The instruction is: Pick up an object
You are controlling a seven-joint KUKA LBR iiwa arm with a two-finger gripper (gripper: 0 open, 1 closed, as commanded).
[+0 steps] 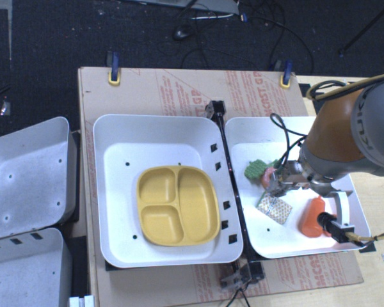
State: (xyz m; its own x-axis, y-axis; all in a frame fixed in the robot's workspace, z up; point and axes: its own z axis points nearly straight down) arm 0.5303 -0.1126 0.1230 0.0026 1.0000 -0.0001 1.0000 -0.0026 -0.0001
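the arm reaches into the right bin [243, 133], its gripper [276, 183] low among the clutter, beside a green thing [256, 169], so a grab looks close. fingers: cannot tell. an orange thing [312, 217] and a speckled packet [274, 208] lie near. a yellow tray [178, 204] fills the left bin [115, 139].

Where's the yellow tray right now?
The yellow tray lies flat in the left bin, near its middle, across the divider from the green object in the right bin.

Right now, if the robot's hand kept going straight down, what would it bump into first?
Probably the small pinkish object just under the hand, beside the green object in the right bin. Depth is hard to judge from above.
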